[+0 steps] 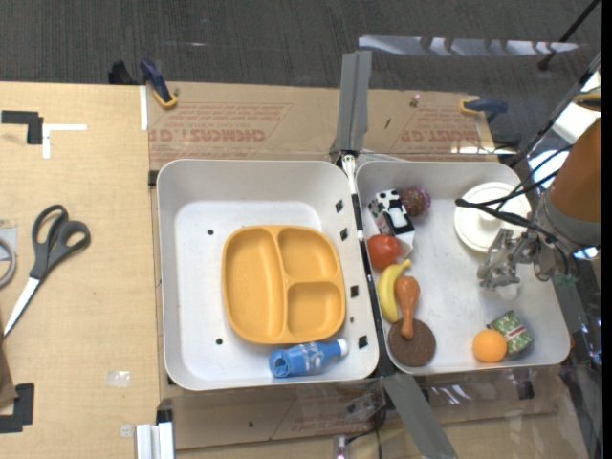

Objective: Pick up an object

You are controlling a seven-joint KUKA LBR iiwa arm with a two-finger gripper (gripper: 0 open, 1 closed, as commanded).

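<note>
Camera view, I see my metal two-finger gripper (498, 268) just below the round white plate (485, 217), finger state unclear, small orange ball (489, 346) further below it.

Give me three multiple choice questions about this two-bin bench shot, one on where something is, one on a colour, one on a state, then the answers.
1. Where does the blue bottle lie?
A. In the left bin, below the divided plate
B. In the right bin, by the orange
C. On the bench beside the scissors

2. What colour is the divided plate?
A. White
B. Yellow-orange
C. Green

3. How does the banana sit?
A. Between the jaws
B. Loose in the right bin, by the tomato
C. On the divided plate

Answers: 1 A, it lies at the plate's lower edge; 2 B, that colour throughout; 3 B, it lies at the bin's left side, apart from the gripper.
</note>
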